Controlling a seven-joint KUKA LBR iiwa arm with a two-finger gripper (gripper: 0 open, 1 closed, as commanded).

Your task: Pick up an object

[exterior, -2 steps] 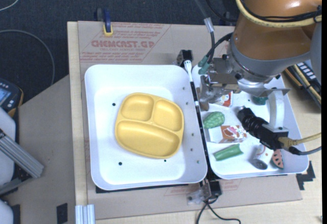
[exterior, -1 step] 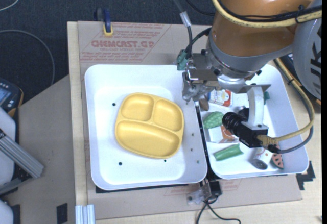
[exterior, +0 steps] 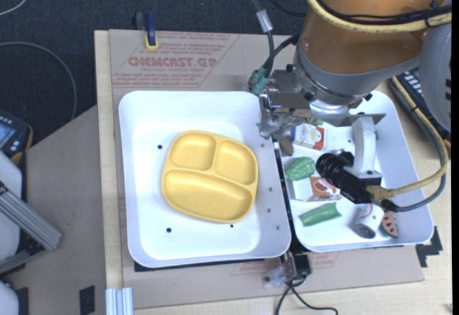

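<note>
Gripper [exterior: 277, 134] is hanging low over the seam where the two bins are meeting, at the upper left corner of the right bin [exterior: 414, 163]. The wrist is covering its tips, so whether the claw is spread or pressed together cannot be told. Just to its right, a small white and red packet [exterior: 310, 136] is lying flat on the bin floor, very near the claw, though contact cannot be judged. Just below the claw and packet, a knobbly green piece [exterior: 300, 167] is resting near the bin's left wall, its long axis running roughly left to right and tipping up a little toward the right. Further down, well apart from the claw, a smooth green pod [exterior: 319, 214] is lying with its long axis running from lower left to upper right, its narrower end pointing up and right. Between the two green things, a red and white piece [exterior: 320, 189] is peeking out, partly hidden. In the bin's lower right corner, a red slice with dark seeds [exterior: 390, 224] is sitting just beside a small white piece [exterior: 366, 222]. Across the seam, the left bin [exterior: 136, 163] is holding a yellow divided plate [exterior: 210, 176], well apart from the claw, its long axis slanting from upper left to lower right.
</note>
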